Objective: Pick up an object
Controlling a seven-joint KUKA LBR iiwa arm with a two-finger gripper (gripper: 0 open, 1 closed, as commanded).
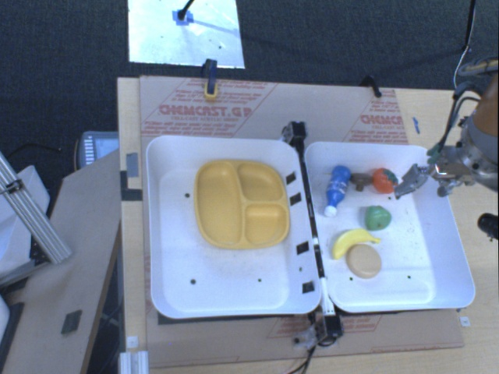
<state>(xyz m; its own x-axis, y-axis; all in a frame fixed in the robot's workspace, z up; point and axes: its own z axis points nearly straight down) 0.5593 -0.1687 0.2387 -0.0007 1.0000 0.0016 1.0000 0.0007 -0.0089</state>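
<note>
The right bin (437, 283) holds a blue bottle (337, 186) lying near its left wall. An orange-red fruit (383, 180) with a brown piece (360, 181) beside it sits to the bottle's right. In front of these are a green round object (378, 217), a yellow banana (353, 242) and a tan round disc (363, 262). My gripper (425, 186) hangs over the bin's far right part, just right of the orange-red fruit. It is open, with nothing between its fingers.
The left bin (168, 287) holds a yellow divided plate (241, 204). A black divider (306, 209) runs between the bins. Cardboard (234, 107) lies under both bins. The bench edge and a metal stand (31, 216) are at the left.
</note>
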